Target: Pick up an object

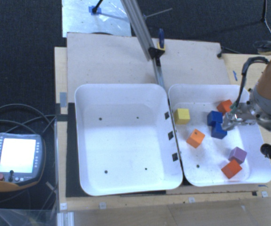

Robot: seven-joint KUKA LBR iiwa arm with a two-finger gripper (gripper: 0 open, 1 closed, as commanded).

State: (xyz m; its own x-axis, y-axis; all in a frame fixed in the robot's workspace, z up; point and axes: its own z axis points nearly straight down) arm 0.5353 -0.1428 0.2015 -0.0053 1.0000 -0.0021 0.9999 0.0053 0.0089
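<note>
The right bin [267,173] holds several blocks: a yellow cube [182,116], an orange cube [196,138], a blue block [215,119] with a second blue piece [218,132] just below it, an orange-red block [225,106], a purple cube [238,154] and a red-orange cube [231,168]. My gripper [231,122] reaches in from the right and sits low in the bin against the right side of the blue blocks. The wrist hides the contact, so I cannot see anything held.
The left bin [86,126] lies beside the right one, with black tabs along the shared wall. A slanted metal pole [140,25] crosses the back board. A teach pendant [15,161] with its cable rests off the bench at left.
</note>
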